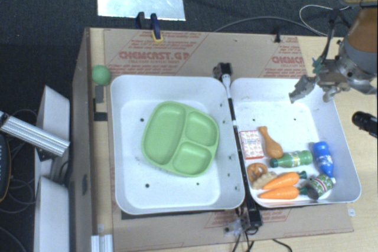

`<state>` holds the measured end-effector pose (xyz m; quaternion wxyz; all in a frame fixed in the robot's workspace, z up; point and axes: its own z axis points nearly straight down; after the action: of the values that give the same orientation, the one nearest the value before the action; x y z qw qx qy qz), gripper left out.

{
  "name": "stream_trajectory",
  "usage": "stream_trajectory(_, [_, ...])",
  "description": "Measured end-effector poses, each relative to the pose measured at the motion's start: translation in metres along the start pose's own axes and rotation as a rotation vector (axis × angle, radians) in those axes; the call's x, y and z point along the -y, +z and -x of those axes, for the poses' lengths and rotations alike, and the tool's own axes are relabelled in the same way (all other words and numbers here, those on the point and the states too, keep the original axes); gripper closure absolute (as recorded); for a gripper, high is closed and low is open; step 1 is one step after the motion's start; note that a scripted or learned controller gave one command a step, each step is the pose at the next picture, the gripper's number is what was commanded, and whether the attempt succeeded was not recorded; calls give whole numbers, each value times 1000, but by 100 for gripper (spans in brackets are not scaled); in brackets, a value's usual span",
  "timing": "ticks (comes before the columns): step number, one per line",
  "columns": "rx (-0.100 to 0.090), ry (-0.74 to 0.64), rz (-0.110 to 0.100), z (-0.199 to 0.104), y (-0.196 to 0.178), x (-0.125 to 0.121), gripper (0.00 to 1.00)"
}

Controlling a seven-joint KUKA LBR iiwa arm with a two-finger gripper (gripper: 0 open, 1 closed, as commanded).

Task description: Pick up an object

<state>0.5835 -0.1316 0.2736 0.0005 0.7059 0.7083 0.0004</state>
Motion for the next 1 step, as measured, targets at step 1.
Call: stream_trajectory(1, [1, 2, 1, 8, 189, -17, 0])
